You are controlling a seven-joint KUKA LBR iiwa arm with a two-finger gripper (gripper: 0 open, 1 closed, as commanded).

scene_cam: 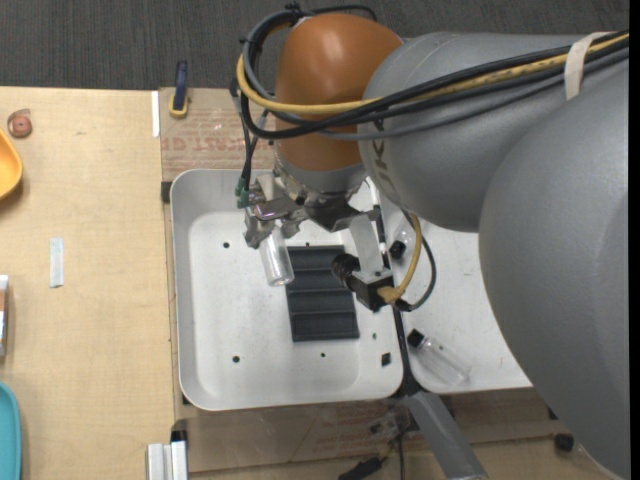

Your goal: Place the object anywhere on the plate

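Over the left white bin (200, 368), the arm (480, 138) points down, end effector (300, 258) state indiscernible.

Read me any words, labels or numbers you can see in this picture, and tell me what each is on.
Faded reddish lettering on the brown cardboard strip behind the left white bin: too blurred to read.
Small white rectangular tag on the tan wooden bench: no legible text.
Nothing readable on the grey arm or the dark ribbed block.
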